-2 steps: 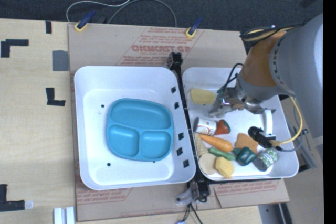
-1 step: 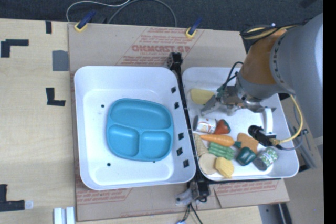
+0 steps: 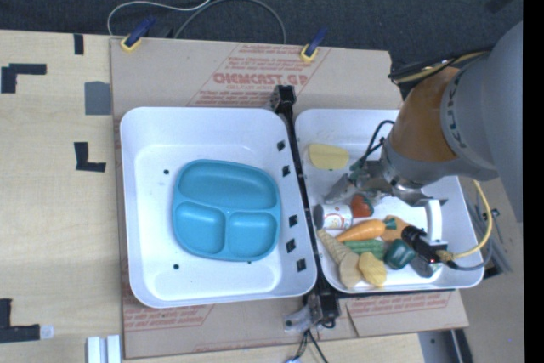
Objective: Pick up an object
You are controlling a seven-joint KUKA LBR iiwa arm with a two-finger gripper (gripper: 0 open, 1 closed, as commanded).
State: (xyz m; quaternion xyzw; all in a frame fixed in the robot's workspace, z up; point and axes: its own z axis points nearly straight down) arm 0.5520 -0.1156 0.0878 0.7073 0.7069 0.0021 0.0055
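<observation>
My gripper [image 3: 357, 183] hangs low over the middle of the right bin [image 3: 463, 208], reaching in from the right under the grey arm with its orange band. Just below it lies a small red item [image 3: 362, 206]. A pale yellow piece [image 3: 328, 155] sits up and to the left of the gripper. Toward the bin's front lie an orange carrot [image 3: 367, 229], a white and red can [image 3: 334, 221], a green item [image 3: 364, 246], a teal item [image 3: 398, 253], a yellow lump [image 3: 371, 269] and a beige piece [image 3: 348, 268]. I see nothing held.
The left bin [image 3: 136, 183] holds a blue divided tray [image 3: 225, 208]. A black divider [image 3: 293, 183] separates the bins. Both stand on a cardboard sheet [image 3: 170, 72] clamped at the back. A cable [image 3: 467, 255] loops along the right bin's front right corner.
</observation>
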